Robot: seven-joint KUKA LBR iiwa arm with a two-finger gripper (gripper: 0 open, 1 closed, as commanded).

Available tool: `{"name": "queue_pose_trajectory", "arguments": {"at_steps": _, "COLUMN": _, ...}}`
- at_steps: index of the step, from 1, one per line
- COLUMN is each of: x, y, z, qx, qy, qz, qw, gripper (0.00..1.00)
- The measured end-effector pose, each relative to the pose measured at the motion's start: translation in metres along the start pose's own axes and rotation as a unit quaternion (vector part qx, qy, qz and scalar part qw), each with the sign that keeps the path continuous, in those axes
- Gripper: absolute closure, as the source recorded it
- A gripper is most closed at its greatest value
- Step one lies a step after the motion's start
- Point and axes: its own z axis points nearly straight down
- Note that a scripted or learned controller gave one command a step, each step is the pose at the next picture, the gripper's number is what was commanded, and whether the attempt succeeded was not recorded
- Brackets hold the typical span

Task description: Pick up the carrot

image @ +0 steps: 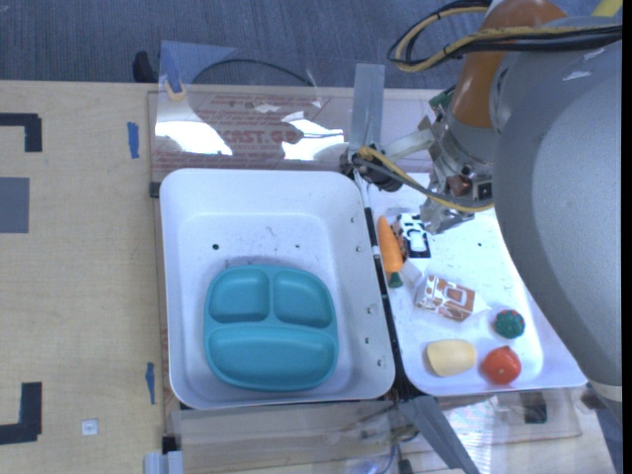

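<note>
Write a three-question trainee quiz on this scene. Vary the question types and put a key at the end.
1. True or false: the carrot lies in the same bin as the teal divided plate.
2. Multiple choice: where in the right bin is the carrot? A) along its left wall B) in its near right corner C) on top of the yellow item
3. Short answer: which two items lie along the right bin's near edge?

Key
1. False. The plate is in the left bin; the carrot is in the right one.
2. A. The gripper is just to its upper right, not on it.
3. The yellow item and the red tomato-like item.
</note>
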Motion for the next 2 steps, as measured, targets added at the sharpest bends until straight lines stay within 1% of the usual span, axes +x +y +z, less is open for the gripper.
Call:
{"name": "queue_pose_trajectory", "arguments": {"at_steps": 1, "x": 0.001, "y": 0.025, "z": -0.054, "qx": -0.001, "qy": 0.003, "qz": 0.0, "qw": 1.0, "gripper": 1.0}}
{"name": "queue_pose_trajectory", "arguments": {"at_steps": 2, "x": -0.02, "y": 0.1, "z": 0.069, "qx": 0.001, "qy": -0.009, "qz": 0.001, "qw": 1.0, "gripper": 1.0}}
